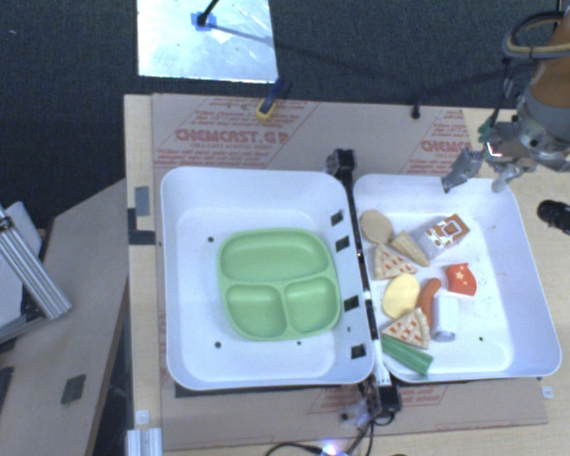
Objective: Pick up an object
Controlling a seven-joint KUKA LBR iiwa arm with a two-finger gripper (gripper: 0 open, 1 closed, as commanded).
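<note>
The right bin [513, 245] holds several toy foods bunched toward its left side: a tan potato-like piece [376, 226], a brown and white waffle block [444, 233], two pizza wedges [393, 262] [408, 329], a yellow lemon [401, 295], a red sausage [429, 295], a red strawberry-like piece [461, 279] and a green stalk [406, 354]. My gripper [477, 171] hangs above the bin's far rim, at the upper right, with its two fingers spread apart and nothing between them. It stands well above and behind the foods.
The left bin [185, 255] carries a green three-compartment plate [275, 283]. A black hinge strip [354, 264] runs between the bins. A shiny metal sheet [207, 27] lies beyond the bench. A metal rail [19, 255] sits at the far left.
</note>
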